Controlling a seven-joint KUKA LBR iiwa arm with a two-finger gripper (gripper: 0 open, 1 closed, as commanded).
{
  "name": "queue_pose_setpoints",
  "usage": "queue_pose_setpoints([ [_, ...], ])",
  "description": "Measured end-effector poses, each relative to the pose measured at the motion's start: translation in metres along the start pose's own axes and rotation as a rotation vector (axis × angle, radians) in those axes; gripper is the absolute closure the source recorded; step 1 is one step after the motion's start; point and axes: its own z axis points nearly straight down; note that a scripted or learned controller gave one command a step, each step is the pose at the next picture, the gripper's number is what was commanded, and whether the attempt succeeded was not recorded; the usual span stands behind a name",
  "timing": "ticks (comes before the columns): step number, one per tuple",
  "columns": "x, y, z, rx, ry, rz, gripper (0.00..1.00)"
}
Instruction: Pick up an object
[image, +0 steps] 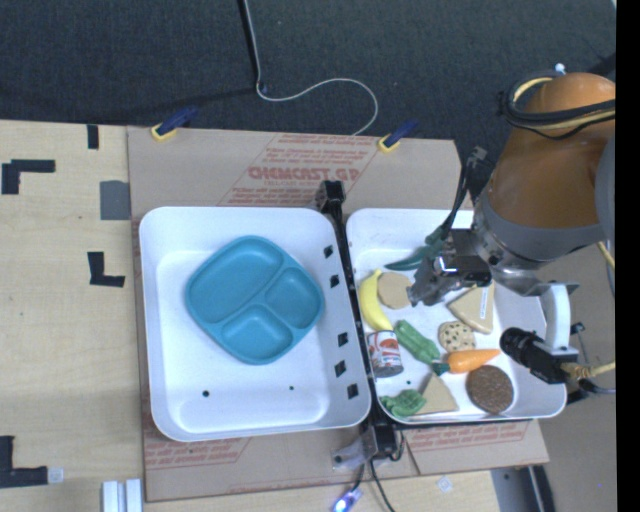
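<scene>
Nearest the camera, along the front wall of the right bin (520, 408), lie a green leafy toy (404, 403), a pale wedge of toy bread (437, 395) and a round brown patty (490, 388). Taking the yellow banana (373, 300) as the landmark: it lies against the right bin's left wall, curving front to back. Just in front of it stands a small red and white can (386, 353). To the banana's right and slightly forward lies a green pepper-like piece (416, 340), and beyond that a chocolate-chip cookie (455, 335) with an orange carrot (470, 360) just in front of the cookie. A pale round slice (394, 291) touches the banana's right side, and a cream-coloured wedge like cheese (475, 310) lies farther right.

Over the pale slice, just right of the banana, the gripper (428, 288) hangs at the end of the grey and orange arm (545, 170). Its dark fingers point down and left, a little apart, with nothing visibly between them; whether they touch the slice beneath cannot be told.

Left of the banana, across the divider, the left bin (165, 330) holds a blue divided plate (255, 298), lying flat near the bin's middle. Both bins rest on a cardboard sheet (290, 170), and a white cable (310, 92) loops on the dark floor behind it.
</scene>
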Motion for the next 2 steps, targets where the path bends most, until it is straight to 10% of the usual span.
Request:
queue_pose_setpoints([
  [1,0.056,-0.002,0.049,0.012,0.001,-0.005,1.0],
  [2,0.044,0.001,-0.054,-0.003,0.001,-0.001,1.0],
])
